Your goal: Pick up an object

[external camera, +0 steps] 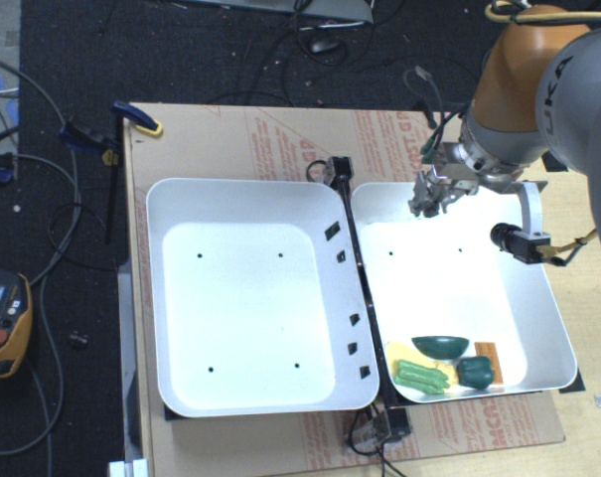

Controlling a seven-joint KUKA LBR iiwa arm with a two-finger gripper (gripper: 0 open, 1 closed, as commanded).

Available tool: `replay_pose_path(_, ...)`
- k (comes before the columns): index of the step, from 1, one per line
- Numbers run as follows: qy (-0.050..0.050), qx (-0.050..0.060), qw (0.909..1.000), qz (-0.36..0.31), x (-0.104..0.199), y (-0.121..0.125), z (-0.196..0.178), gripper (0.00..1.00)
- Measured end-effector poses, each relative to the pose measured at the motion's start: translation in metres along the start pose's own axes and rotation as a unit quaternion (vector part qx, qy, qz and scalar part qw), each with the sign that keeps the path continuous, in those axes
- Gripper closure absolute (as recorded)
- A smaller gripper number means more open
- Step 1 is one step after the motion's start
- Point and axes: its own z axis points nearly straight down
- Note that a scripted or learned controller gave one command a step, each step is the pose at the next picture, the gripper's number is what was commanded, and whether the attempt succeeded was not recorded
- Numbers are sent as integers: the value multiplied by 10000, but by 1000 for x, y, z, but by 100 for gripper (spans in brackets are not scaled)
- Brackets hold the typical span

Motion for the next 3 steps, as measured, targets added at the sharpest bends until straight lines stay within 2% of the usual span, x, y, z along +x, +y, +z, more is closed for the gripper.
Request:
replay_pose_path(1, -2, 6, 10000, 5, 53, -6, 3, 100)
replay_pose_path(3, -2, 3, 10000, 3, 163, 13, 8, 100)
